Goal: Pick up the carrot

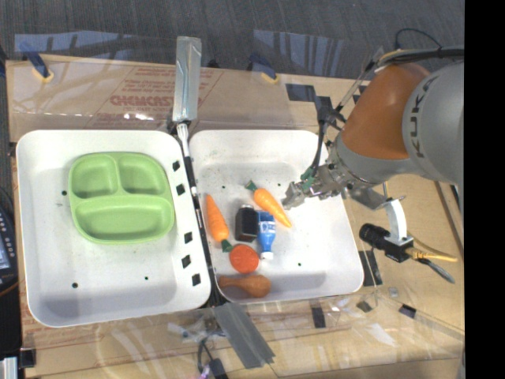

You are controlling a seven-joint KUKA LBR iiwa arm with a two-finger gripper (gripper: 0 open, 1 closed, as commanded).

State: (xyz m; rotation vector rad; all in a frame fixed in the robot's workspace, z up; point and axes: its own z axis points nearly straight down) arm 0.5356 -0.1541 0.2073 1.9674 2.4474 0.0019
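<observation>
Two carrots lie in the right bin (331, 156). One carrot (271, 204) with a green top slants across the bin's middle, its orange tip pointing down-right. A second carrot (216, 219) lies along the bin's left wall. My gripper (297, 193) hangs low over the right bin, just right of the middle carrot's lower end and very near it. The grey and orange arm comes in from the right behind it. Nothing is seen lifted off the bin floor.
A black block (248, 223) and a blue and white bottle (267, 235) lie just below the middle carrot. A red tomato (245, 259) and a brown potato (245, 285) sit near the front wall. A green divided plate (122, 196) rests in the left bin (47, 283).
</observation>
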